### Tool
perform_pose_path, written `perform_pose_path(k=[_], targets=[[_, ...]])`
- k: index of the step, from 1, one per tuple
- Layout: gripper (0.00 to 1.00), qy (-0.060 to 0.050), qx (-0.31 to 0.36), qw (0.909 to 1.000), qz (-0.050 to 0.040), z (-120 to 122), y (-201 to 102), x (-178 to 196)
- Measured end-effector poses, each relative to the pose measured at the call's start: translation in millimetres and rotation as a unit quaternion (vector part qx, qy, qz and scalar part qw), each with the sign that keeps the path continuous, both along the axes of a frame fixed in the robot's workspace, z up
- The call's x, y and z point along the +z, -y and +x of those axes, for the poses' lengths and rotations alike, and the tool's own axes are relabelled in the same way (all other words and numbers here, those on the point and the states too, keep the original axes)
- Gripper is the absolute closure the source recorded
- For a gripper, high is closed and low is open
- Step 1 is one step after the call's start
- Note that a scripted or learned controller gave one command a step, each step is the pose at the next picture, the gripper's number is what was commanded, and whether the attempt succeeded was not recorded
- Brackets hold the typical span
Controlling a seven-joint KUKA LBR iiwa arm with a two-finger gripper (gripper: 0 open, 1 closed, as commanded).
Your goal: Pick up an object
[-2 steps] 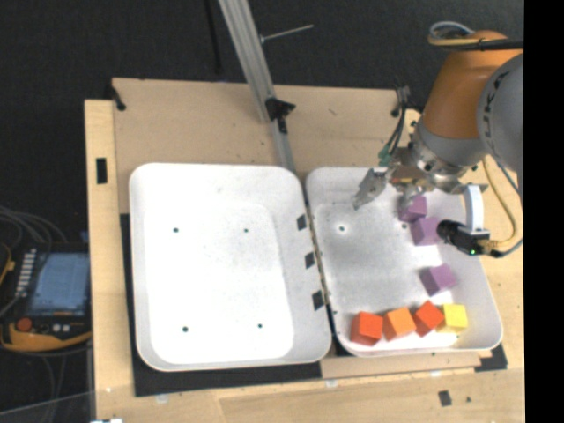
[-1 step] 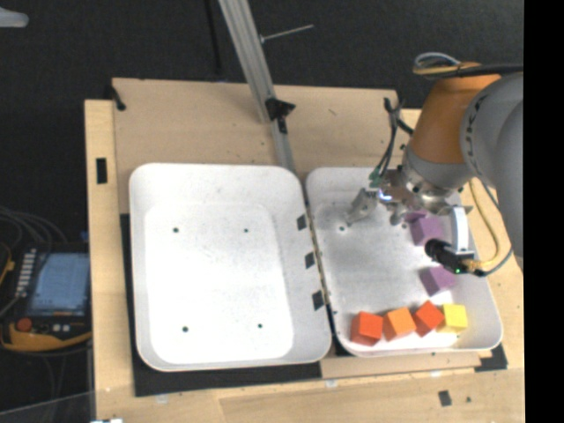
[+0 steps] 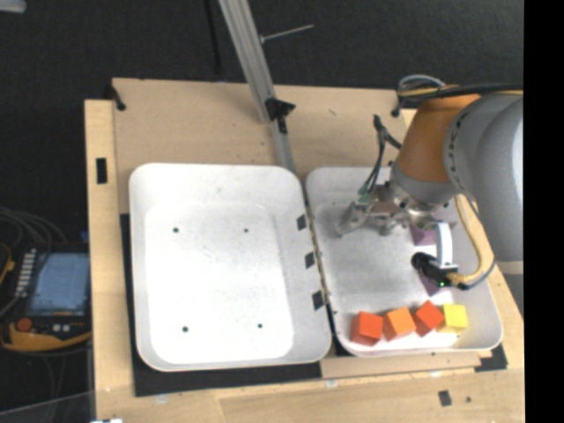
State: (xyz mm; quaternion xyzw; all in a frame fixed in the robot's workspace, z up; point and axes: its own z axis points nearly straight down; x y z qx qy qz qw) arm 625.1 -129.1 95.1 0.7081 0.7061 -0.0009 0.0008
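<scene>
The arm is hovering over the right bin; its gripper is hanging with nothing visibly between its fingers, spread unclear, while the row of blocks is lying below it, running left-right along the bin's near edge.

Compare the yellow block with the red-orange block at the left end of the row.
The yellow block is pale yellow; the red-orange block is deep red-orange. The yellow one ends the row on the right, the red-orange one on the left. Yellow looks slightly smaller. Both lie along the right bin's near edge.
</scene>
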Motion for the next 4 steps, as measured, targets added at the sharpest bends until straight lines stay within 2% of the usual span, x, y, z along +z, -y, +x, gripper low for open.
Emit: perform_pose_path(k=[1, 4], targets=[[1.00, 0.003, -0.003, 1.0000, 0.0005, 1.4, 1.1, 13.8], [1.00, 0.004, 0.002, 1.0000, 0.0003, 0.4, 7.3, 148.9]])
